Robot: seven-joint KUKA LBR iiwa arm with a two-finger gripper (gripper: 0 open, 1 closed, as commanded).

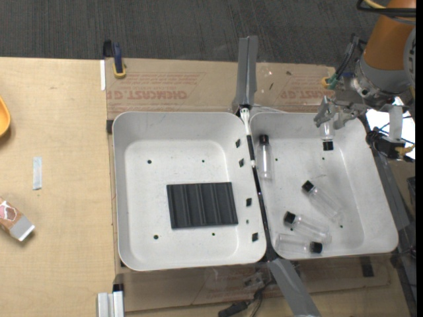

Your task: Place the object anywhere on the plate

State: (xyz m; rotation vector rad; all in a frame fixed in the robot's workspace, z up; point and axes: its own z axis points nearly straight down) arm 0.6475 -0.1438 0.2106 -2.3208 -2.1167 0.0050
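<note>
Clear vial (326, 135) with a black cap hangs upright, cap downward, clamped between the fingers of the gripper (327, 125), above the rear part of the right bin (377, 197). The dark ribbed plate (201, 204) lies flat in the left bin (132, 177), well apart from the gripper, toward the camera view's left and nearer the front. The divider (248, 71) stands between. Four further capped vials (310, 224) lie loose in the right bin. Judgement: carry across remains outstanding.
</note>
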